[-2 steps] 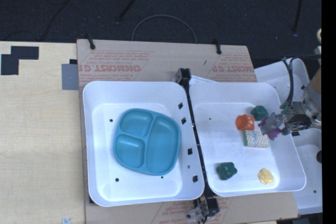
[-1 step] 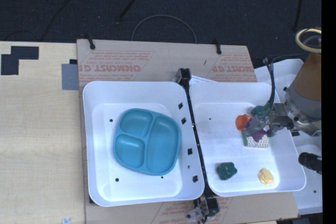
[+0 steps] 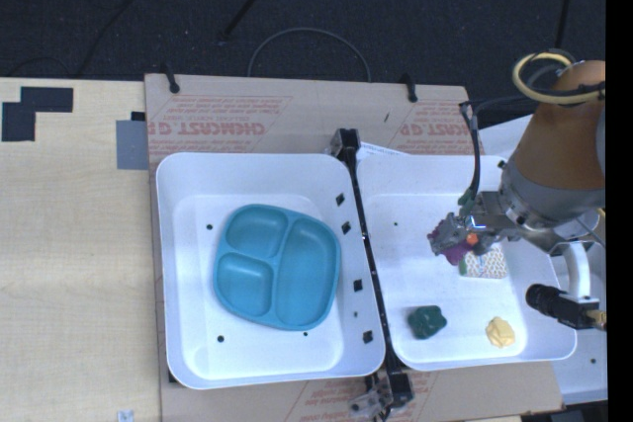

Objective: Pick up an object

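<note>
The right bin (image 3: 415, 188) holds a dark green lump (image 3: 427, 321) near its front, a small yellow piece (image 3: 500, 332) at the front right, and a white patterned piece (image 3: 487, 263) with a purple bit beside it. My gripper (image 3: 453, 240) hangs low over the right bin's middle, right next to the purple and white pieces. Its tips are dark and cluttered against those pieces. The left bin (image 3: 188, 183) holds a blue divided plate (image 3: 277, 265).
A black divider (image 3: 358, 242) runs between the two bins. The arm's orange-brown wrist (image 3: 559, 138) reaches in from the right over the right bin's edge. Cardboard lies under the bins, with the wooden bench to the left.
</note>
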Tool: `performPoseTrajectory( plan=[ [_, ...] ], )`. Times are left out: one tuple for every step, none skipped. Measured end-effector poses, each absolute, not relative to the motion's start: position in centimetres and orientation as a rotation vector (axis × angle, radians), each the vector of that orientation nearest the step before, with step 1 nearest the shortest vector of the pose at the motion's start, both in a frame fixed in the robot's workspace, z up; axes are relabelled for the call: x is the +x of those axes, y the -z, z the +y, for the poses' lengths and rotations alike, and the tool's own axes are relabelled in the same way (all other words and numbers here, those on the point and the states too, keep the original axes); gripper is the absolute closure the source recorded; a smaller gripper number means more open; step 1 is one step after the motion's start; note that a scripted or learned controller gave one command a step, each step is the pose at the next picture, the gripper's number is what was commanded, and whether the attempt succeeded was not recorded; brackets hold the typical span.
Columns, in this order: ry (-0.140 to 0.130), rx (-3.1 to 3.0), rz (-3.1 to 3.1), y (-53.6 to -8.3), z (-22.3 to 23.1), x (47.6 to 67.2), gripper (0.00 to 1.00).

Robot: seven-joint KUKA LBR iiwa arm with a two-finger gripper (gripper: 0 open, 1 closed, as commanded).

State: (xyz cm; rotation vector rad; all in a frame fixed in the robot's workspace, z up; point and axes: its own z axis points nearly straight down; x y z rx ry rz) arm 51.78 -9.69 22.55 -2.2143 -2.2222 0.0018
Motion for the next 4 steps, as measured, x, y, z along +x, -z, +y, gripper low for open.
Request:
performPoseTrajectory(
  plan=[
    [-0.001,-2.214,-2.224,-22.6,-4.6,53.5,1.00],
    [-0.002,-2.214,-2.224,-21.9,0.8,54.8,1.00],
    [-0.005,-2.213,-2.222,-21.2,6.4,54.4,1.00],
    [-0.003,-2.215,-2.223,-21.8,10.6,54.6,1.00]
  ],
)
